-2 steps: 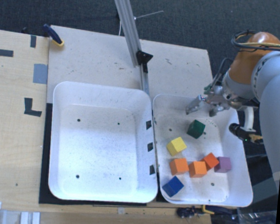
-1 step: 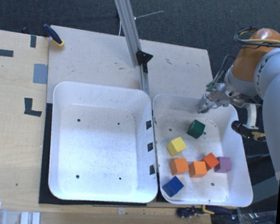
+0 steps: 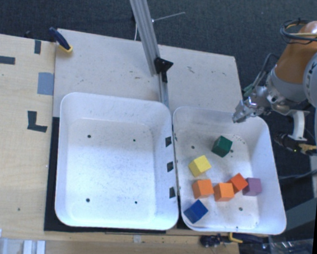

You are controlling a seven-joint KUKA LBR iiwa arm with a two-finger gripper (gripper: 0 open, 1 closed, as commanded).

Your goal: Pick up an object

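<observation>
Several small blocks lie in the right bin [image 3: 270, 163]: a green cube [image 3: 222, 145], a yellow cube [image 3: 199, 165], two orange cubes [image 3: 202, 187] [image 3: 224, 191], a red-orange block [image 3: 239, 182], a purple block [image 3: 252, 186] and a blue cube [image 3: 196, 211]. My gripper [image 3: 240, 116] hangs over the bin's far rim, up and to the right of the green cube, apart from every block. Its tip looks narrow and nothing shows between the fingers.
The left bin [image 3: 67, 142] sits beside the right one. A slanted metal bar [image 3: 148, 32] runs from the top down to the gap between the bins. A blue and yellow tool [image 3: 60, 40] lies on the bench at the far left.
</observation>
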